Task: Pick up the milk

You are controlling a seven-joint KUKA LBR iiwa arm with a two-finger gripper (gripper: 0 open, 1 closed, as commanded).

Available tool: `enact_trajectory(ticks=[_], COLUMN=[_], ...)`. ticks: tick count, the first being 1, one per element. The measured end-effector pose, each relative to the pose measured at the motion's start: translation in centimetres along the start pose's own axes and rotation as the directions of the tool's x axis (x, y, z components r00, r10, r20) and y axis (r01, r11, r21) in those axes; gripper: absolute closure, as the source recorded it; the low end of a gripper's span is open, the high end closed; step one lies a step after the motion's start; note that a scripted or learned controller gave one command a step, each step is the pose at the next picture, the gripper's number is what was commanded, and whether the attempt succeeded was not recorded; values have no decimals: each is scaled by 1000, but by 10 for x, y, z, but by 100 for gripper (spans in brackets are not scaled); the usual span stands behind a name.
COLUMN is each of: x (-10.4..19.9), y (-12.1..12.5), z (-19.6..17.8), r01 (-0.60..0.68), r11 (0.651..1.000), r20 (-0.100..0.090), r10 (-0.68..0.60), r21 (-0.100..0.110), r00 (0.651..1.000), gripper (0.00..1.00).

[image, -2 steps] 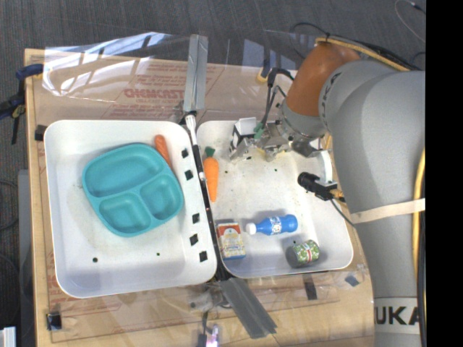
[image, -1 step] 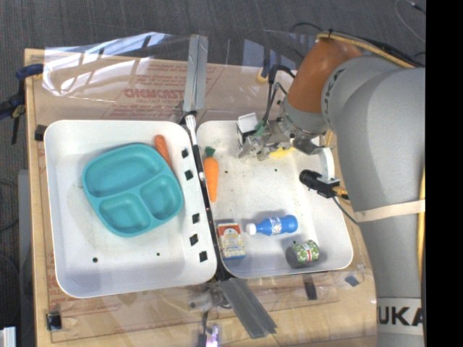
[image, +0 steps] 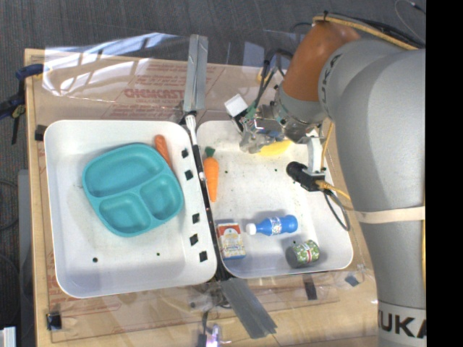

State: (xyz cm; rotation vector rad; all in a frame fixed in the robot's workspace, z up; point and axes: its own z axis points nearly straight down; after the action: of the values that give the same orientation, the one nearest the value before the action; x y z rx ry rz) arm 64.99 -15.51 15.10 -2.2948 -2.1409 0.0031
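White bins [image: 72, 266] sit on a pale wooden table [image: 318, 316]. The divided plate [image: 132, 188] is turquoise, both carrots [image: 210, 177] orange. The milk carton [image: 231, 239] shows red and white, the bottle [image: 273, 226] blue, the can [image: 302, 253] green, the banana [image: 275, 148] yellow.

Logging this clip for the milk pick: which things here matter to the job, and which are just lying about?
Job:
milk carton
claw
right bin

Lying about:
blue bottle
green can
carrot
yellow item
teal tray
left bin
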Motion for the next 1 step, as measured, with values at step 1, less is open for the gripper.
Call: enact_trajectory(ticks=[1], x=[0], y=[0], z=[0], r01=[0], r11=[1000], r20=[0], r10=[0], r21=[0], r00=[1000], gripper=[0])
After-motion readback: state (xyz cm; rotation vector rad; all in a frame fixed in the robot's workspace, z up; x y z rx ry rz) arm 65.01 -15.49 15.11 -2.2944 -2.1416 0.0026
